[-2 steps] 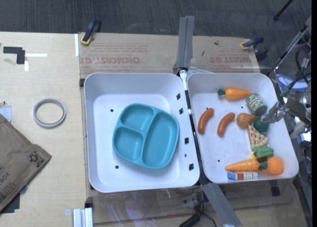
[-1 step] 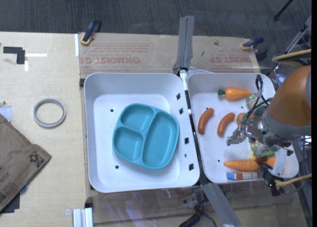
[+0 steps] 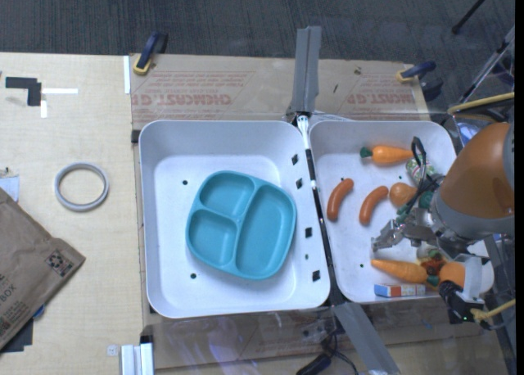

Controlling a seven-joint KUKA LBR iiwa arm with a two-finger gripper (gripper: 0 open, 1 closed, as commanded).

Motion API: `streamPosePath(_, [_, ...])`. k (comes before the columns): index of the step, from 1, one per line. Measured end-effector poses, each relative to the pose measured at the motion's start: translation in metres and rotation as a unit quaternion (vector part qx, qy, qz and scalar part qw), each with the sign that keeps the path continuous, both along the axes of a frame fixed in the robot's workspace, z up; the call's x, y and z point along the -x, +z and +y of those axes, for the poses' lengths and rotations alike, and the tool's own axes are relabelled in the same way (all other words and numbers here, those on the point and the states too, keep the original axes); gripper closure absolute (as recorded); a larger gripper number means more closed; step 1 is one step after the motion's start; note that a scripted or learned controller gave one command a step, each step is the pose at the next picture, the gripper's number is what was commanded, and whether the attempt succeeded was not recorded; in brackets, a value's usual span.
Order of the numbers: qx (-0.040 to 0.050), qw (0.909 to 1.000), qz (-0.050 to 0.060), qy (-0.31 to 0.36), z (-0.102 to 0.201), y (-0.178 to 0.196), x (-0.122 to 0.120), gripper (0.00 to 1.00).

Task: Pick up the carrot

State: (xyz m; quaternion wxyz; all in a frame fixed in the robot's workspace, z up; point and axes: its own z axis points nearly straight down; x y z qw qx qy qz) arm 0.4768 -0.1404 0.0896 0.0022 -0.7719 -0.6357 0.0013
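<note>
Blue three-compartment plastic tray [image 3: 241, 224] in the left white bin [image 3: 155, 201], two reddish-orange sausages [image 3: 339, 199] in the right white bin [image 3: 348, 283], metal claw [image 3: 391, 236] spread just above the orange carrot [image 3: 399, 268] near the front wall.

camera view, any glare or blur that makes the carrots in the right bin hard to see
Camera view: lighting is even and soft, with no strong glare on the right bin; the upper carrot is fairly sharp with only a faint shadow; the lower carrot is clear at its tip but overlapped by the end effector, which looks slightly soft; the arm's orange band is somewhat soft too.
</note>
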Motion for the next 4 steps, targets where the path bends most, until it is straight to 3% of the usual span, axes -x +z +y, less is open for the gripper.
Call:
streamPosePath(1, [0.0007,0.9998,0.0,0.021,0.015,0.068,-0.022,0.0])
streamPosePath(2, [0.0001,0.9964,-0.001,0.084,0.005,0.0,0.0,0.0])
streamPosePath(3, [-0.0001,0.9946,-0.001,0.104,0.002,0.005,0.0,0.0])
streamPosePath(4, [0.0002,0.9669,-0.002,0.255,-0.048,0.041,-0.001,0.0])
